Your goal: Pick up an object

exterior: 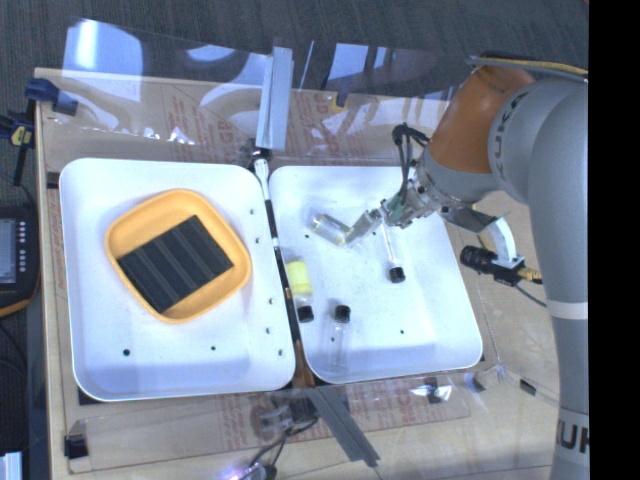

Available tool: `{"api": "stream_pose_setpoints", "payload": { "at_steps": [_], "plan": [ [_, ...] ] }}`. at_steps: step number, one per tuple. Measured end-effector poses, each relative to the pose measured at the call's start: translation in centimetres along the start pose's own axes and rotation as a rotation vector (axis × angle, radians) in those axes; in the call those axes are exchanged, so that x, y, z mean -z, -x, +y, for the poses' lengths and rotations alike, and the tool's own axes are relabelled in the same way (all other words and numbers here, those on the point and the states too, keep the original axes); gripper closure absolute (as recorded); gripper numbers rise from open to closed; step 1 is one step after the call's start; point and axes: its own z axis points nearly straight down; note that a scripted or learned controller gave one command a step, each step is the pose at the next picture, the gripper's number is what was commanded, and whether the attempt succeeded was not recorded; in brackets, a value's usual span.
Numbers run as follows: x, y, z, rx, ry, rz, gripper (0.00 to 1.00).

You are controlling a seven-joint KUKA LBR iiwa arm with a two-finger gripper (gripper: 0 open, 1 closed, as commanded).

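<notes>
Gripper [385, 230] spread wide, holding nothing, over the right bin [440, 328].
Clear vial [329, 228] just left; yellow tube [297, 278], black-capped vials nearer; orange dish [130, 230] in left bin [90, 358].

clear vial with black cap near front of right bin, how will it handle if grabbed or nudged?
The clear cylindrical vial with a black cap lies on its side, so a nudge would likely roll it. It looks smooth, probably slippery. Possibly glass, so maybe fragile; it looks light.
</notes>
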Motion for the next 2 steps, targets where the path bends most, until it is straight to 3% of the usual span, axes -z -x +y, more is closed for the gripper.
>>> {"api": "stream_pose_setpoints", "payload": {
  "at_steps": [1, 2],
  "plan": [
    [-5.4, -4.3, 4.7, 0.147, -0.002, 0.004, 0.0],
    [-4.4, -4.4, 4.8, 0.152, -0.002, 0.004, 1.0]
  ]
}}
